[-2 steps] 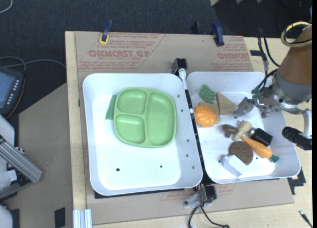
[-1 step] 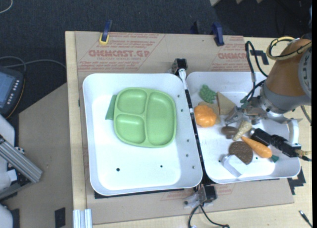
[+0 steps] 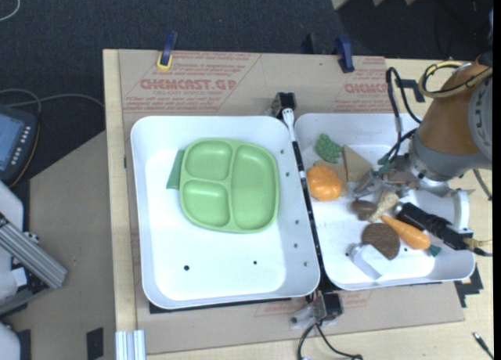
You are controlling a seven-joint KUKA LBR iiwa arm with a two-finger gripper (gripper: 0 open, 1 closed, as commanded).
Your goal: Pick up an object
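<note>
Two shallow white bins sit side by side on the bench, the left bin (image 3: 156,272) holding a green divided plate (image 3: 229,185) that lies flat toward its upper half, and the right bin (image 3: 344,271) holding a scatter of small objects. Among them are a green leafy piece (image 3: 328,148) near the top, an orange round object (image 3: 324,181) just below it against the bin's left wall, a tan wedge (image 3: 354,164) beside those, a brown rounded object (image 3: 380,239) lower down, a carrot-like orange piece (image 3: 408,231) touching its right side, and a small grey-white item (image 3: 364,261) near the bottom edge. The arm (image 3: 454,127) reaches in from the right with its orange band above the wrist, and the gripper (image 3: 374,187) hangs low over the middle of the right bin, just right of the orange round object. How far apart its tips stand cannot be told, nor whether anything sits between them
</note>
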